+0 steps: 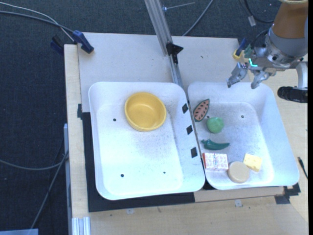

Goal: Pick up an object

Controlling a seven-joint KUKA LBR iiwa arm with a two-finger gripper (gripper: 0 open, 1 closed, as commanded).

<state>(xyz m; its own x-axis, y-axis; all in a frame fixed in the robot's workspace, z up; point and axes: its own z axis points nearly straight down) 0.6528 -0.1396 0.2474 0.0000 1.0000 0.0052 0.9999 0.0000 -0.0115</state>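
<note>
Above the right white bin's far rim, the two-finger gripper hangs spread and empty, poised to descend; candidate round green ball lies below, among clustered toys.

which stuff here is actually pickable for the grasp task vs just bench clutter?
Job:
gripper, open, above the right bin's far rim
yellow bowl in the left bin
leaf-shaped slice
green ball
green pepper
red-and-white pack
tan disc
yellow block

Lying about:
blue clamp
metal pole
cables
</note>
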